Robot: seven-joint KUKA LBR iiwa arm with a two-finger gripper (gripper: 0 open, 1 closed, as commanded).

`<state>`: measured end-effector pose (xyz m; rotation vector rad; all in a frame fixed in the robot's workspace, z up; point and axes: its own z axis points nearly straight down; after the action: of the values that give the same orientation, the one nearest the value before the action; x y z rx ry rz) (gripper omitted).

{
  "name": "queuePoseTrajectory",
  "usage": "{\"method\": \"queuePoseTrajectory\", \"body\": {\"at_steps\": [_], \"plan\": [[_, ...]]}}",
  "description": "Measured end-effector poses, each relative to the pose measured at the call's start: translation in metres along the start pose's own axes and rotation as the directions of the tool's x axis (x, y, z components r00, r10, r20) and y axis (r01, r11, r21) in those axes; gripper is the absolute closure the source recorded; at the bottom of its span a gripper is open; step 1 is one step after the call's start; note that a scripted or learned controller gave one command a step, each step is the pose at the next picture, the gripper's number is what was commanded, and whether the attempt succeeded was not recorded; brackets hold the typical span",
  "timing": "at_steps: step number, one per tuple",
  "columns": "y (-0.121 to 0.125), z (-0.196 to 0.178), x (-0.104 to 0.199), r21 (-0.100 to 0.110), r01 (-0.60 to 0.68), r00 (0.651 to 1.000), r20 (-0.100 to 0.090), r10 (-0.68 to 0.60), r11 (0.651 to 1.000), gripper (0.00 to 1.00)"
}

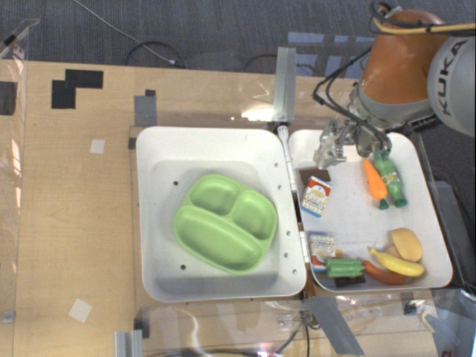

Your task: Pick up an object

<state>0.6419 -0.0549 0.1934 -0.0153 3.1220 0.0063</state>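
Nearest the lens, at the left bin's (149,274) centre, a green divided plate (225,222) lies flat. Right of the divider, the right bin (439,222) holds a small milk carton (316,196) at its nine o'clock, and a blue-and-white packet (321,245) at seven o'clock. A green block (344,267), a red pepper (383,274), a banana (398,264) and a potato-like piece (406,243) crowd five to six o'clock. A carrot (374,178) and green bottle (390,177) lie touching at one o'clock. The gripper (336,151) hangs at eleven o'clock, fingers apart, nothing between them.
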Motion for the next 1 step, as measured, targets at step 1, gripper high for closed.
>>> {"method": "queuePoseTrajectory", "body": {"at_steps": [1], "plan": [[-0.0165, -0.1016, -0.0321, 0.005, -0.041, 0.999, 0.003, 0.041, 0.999, 1.00]]}}
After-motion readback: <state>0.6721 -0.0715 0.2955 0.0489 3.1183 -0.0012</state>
